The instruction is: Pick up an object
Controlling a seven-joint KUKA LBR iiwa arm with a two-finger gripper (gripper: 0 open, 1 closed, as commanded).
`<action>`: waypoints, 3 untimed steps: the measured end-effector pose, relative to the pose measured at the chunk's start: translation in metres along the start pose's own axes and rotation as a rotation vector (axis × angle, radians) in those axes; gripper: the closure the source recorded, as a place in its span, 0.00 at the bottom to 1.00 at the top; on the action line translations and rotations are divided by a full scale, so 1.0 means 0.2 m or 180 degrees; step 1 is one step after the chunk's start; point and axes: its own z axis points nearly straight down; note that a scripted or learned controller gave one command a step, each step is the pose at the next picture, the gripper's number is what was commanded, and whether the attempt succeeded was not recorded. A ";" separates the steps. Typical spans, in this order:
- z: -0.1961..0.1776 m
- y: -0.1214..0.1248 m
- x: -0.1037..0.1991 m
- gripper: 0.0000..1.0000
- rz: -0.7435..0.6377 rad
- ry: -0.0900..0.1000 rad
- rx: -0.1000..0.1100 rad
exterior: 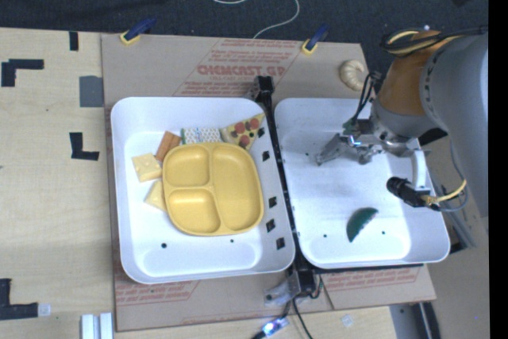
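Far to the pincer's left, across the divider, you have the left shallow white plastic bin (131,171), crowded by a yellow three-compartment plastic plate (213,188); small flat toy-food pieces, tan and orange, peek out from under the plate's far and left edges, and they look awkward to grasp. Moving right, you reach the right shallow white plastic bin (317,246) on the cardboard-covered table (230,67), where the grey two-finger pincer (325,156) sits low over bare bin floor. Its fingers look drawn close together and nothing shows between them, so treat it as holding nothing. Your easiest target is probably the small dark green leaf-shaped piece (362,223), lying flat near the bin's near edge, below and slightly right of the pincer and well apart from it. To do this step well, spread the fingers before descending, centre over the leaf's narrow width rather than its length, and come straight down, since a thin flat piece may slip out. Keep clear of the bin wall just beyond it.
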 end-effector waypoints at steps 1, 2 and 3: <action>-0.07 0.01 0.00 1.00 -0.0002 0.0001 -0.0008; -0.29 -0.02 -0.02 1.00 0.0008 0.0004 -0.0016; -0.59 0.03 -0.03 1.00 0.0002 0.0002 -0.0023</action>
